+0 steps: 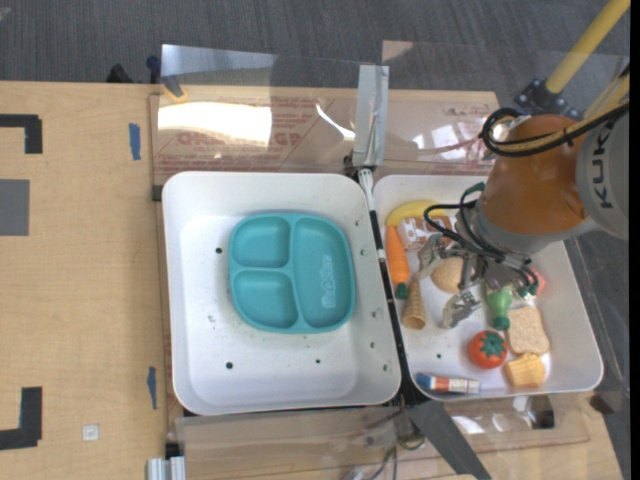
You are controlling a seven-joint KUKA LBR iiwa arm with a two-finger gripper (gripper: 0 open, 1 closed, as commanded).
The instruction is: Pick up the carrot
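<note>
While the arm (545, 183) hangs over the right bin (585, 353), the carrot (398, 258) lies by that bin's left wall, at about nine o'clock from the gripper (470, 288); its orange body points up and down, with a green tip at the low end. The gripper hovers near the middle of the food pile, close to the carrot but apart from it; I cannot tell how its metal tips are set, because they mix in with the toys under them, and nothing looks to be caught in them.

I think this is the reaching step; the pick has not happened yet. Next, the gripper needs to slide toward nine o'clock, line up over the carrot's middle, go down, and squeeze across its thin sides; the bin wall is just beside it, so there is little room.

A banana (415, 211) peeks out at twelve o'clock from the carrot, partly under the arm; a cone (413, 306) sits at six o'clock from it. A tomato (487, 349) and bread (527, 330) lie lower down. The left bin (190, 298) holds a teal plate (292, 271).
</note>
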